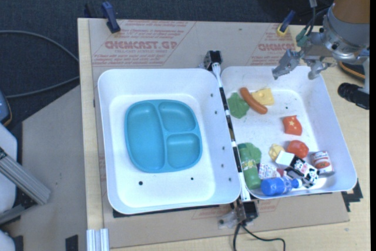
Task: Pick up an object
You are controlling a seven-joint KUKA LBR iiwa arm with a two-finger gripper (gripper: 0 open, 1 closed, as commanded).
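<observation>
My gripper hangs open above the far edge of the right bin, with nothing between its fingers. Below and to its left lie a hot dog, a yellow cheese piece and a green leafy toy. A red piece sits mid-bin. Near the front lie a tomato, a green broccoli toy, a blue bottle, a small can and a black-and-white cow toy.
The left bin holds a blue divided plate. Black clips join the two bins at the far seam. Blue clamps hold the cardboard base at the back.
</observation>
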